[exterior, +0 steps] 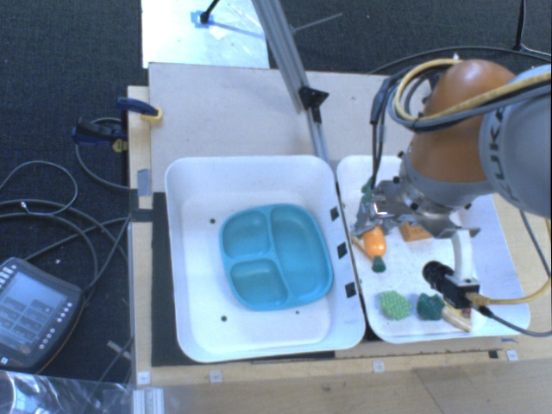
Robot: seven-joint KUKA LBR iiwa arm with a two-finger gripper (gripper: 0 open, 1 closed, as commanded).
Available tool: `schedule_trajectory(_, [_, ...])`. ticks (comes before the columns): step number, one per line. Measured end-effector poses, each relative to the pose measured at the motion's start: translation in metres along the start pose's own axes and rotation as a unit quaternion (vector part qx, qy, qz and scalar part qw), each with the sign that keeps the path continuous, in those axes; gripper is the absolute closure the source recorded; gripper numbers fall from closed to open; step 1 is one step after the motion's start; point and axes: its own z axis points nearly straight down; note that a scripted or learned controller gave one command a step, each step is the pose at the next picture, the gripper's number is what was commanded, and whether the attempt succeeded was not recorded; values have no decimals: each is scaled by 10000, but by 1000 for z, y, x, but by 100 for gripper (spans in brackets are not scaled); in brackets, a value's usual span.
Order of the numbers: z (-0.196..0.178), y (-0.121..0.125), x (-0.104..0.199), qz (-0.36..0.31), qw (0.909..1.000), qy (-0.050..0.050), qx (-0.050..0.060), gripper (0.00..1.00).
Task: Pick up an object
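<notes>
Carrot [374, 243]: orange, in right bin [509, 304], near its left wall.
Green toys [395, 304]: nearer the front edge.
Gripper [372, 216]: just above carrot; jaw state cannot be told.
Left bin [185, 257]: holds blue divided plate [276, 255].

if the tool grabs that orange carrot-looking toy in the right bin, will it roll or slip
The orange toy looks rounded and tapered, so it may roll or swing sideways if nudged. Its smooth-looking surface could slip from a pinch. It seems small, probably light.
</notes>
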Motion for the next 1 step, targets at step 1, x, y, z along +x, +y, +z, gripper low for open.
schedule_trajectory(1, [13,3,48,8,10000,-1,17,100])
